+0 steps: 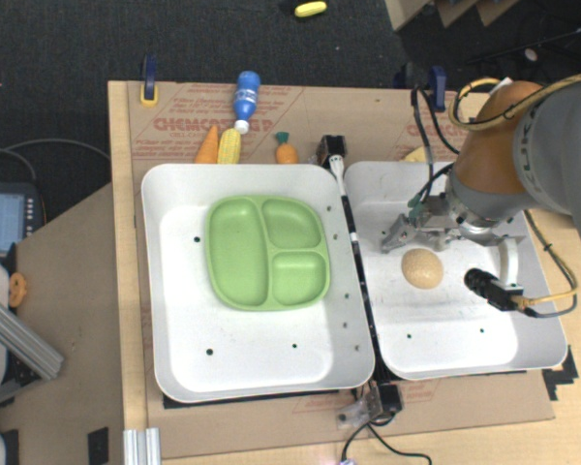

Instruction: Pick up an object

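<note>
Robotics lab: cabled test bench (136, 260)

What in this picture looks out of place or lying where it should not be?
Several small toys lie outside the bins: a blue and white bottle, a corn cob and a small carrot on the bench behind the left bin, and a yellow object far off on the dark floor.

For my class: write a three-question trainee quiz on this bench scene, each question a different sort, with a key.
1. True or false: the green tray lies in the left bin.
2. Which bin holds the tan egg-shaped object? A) left B) right
3. Fill in: the gripper hangs just ___ the tan object in the picture.

Key: 1 true. 2 B. 3 above.
</note>
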